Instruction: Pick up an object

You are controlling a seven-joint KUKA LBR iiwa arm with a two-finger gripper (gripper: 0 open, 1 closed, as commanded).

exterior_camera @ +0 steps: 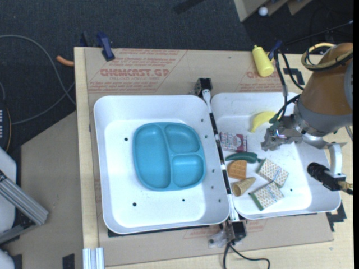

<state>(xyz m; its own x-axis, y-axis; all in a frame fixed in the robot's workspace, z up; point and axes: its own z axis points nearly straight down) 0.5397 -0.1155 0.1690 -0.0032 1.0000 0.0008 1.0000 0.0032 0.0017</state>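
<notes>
The gripper point(274, 138) hangs low in the right bin point(297, 202); I cannot tell its state. The yellow banana point(260, 120) lies just beside it, perhaps touching.

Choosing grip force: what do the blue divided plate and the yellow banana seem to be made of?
The blue divided plate looks like moulded plastic: uniform colour, smooth rounded compartments, soft sheen. The yellow banana is probably a plastic toy, evenly yellow and glossy, though partly hidden by the arm.
</notes>
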